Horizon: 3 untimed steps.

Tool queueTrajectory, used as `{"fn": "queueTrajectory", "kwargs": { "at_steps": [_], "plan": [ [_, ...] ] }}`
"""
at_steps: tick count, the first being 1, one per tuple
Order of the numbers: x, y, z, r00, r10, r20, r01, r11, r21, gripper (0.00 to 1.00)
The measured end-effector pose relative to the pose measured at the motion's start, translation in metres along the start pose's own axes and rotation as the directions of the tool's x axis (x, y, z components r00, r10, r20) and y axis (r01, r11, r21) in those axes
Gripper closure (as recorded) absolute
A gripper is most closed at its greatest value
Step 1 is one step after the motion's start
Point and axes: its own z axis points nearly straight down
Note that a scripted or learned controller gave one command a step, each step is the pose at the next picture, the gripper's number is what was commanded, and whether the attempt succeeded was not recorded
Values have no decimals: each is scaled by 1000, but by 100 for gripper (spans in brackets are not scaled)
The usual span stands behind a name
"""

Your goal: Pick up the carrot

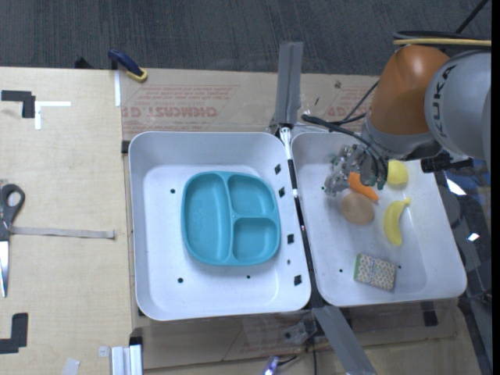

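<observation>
Two white bins: left bin (148, 233) holds a teal tray (231, 218); my gripper (349, 174) touches the carrot (362, 187) in the right bin (437, 276), finger state indiscernible.

The grey arm (461, 104) carries dark lettering on its casing at the right of the camera view; it runs sideways and reads "KUKA". The cardboard sheet (195, 100) lying behind the left bin (148, 233) bears faded red print, reversed and upside down; it is too faint to read for certain.
</observation>
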Motion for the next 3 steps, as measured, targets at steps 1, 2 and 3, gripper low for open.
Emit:
{"fn": "queueTrajectory", "kwargs": {
  "at_steps": [1, 2, 3],
  "plan": [
    [33, -71, 10, 919, 395, -5, -395, 919, 3, 100],
    [27, -84, -111, 813, 582, -4, -582, 813, 6, 100],
    [11, -42, 12, 495, 869, -3, -869, 495, 10, 100]
  ]
}}
